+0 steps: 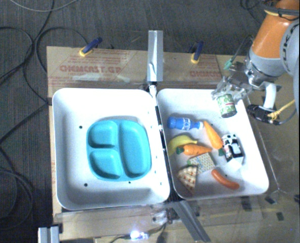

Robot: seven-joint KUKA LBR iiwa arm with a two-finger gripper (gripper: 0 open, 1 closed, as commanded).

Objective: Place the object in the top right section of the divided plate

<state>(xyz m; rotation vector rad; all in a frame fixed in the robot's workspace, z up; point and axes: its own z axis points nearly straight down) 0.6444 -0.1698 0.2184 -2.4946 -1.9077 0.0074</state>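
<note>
The gripper (pixel 225 96) is clamped on a small green can (pixel 226 106), lifted above the right bin (pixel 258 158) for carrying to the divided plate (pixel 119 149)

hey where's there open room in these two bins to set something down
Left bin: bare white floor rings the blue divided plate, whose sections hold nothing. Right bin: crowded through the middle with the bottle, banana, carrots and sausage; a small bare patch lies along its top edge, left of the can.
</note>
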